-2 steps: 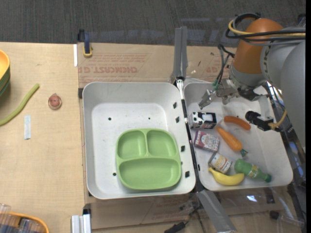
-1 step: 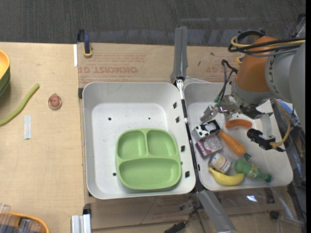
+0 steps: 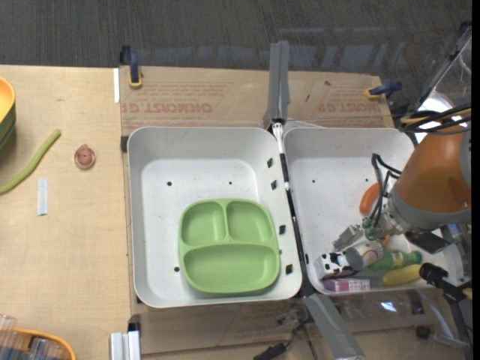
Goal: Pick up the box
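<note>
The box [image 3: 343, 274] is small, with a black-and-white patch on one end and a pink-purple side. It lies against the front wall of the right bin [image 3: 330, 163], near its front left corner. My gripper [image 3: 354, 240] hangs low over the bin just above and slightly right of the box. The grey wrist and the orange band [image 3: 439, 175] rise behind it to the right. Nothing visibly sits in the gripper, and the box rests on the bin floor.
Beside the box lie a green bottle-like item [image 3: 391, 259] and a yellow item [image 3: 401, 275], with an orange object [image 3: 369, 198] farther back. A green divided plate [image 3: 227, 244] sits in the left bin [image 3: 150, 223]. Cables trail by the arm.
</note>
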`<state>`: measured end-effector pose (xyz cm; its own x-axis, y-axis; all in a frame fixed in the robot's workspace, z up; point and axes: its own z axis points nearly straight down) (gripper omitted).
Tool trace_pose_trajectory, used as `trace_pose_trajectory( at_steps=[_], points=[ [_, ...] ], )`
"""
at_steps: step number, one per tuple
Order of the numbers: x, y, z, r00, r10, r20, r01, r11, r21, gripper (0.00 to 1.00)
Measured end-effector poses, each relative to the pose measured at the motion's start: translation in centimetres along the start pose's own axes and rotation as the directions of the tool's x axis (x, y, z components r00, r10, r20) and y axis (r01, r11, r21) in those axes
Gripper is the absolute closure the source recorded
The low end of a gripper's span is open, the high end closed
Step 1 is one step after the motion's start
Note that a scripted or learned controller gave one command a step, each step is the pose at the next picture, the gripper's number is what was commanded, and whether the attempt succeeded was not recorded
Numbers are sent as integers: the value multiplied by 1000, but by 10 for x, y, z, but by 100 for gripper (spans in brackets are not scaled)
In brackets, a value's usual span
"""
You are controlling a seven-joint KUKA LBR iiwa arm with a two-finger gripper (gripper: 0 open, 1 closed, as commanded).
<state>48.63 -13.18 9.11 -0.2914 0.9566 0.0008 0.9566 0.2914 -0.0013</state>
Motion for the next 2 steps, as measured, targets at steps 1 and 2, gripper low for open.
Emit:
trace_pose_trajectory(
  at_steps=[1,2],
  points=[
    [-87,58,-1,996,94,2,-94,996,-2,0],
    [-46,15,-40,977,211,0,-211,977,0,0]
  ],
)
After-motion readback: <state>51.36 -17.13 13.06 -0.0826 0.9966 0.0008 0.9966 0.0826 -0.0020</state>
